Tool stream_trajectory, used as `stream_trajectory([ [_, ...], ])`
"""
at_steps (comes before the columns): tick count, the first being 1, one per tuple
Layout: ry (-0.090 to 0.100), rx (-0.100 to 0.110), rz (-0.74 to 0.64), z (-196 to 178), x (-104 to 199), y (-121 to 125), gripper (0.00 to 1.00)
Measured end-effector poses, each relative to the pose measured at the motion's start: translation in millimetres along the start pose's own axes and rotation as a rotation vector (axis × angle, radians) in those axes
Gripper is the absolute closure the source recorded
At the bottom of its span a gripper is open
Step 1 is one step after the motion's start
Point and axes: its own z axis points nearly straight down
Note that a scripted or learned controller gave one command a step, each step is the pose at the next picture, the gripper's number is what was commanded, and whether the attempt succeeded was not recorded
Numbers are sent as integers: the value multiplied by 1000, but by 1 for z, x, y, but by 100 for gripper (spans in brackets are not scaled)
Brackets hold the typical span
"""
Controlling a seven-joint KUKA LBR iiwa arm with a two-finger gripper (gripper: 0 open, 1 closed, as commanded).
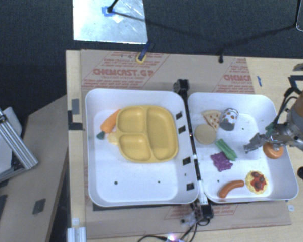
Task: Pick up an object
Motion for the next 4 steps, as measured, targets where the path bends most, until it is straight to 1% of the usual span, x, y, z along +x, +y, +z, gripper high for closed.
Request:
stream_trajectory([
  [1, -3, -13, -4, -7, 1, 3, 0],
  [2, -1, -10, -3, 52, 8, 0, 0],
  [3, -4, -17, -2, 87, 7, 2, 0],
  [4, -4, -16, -2, 79, 7, 2, 100],
])
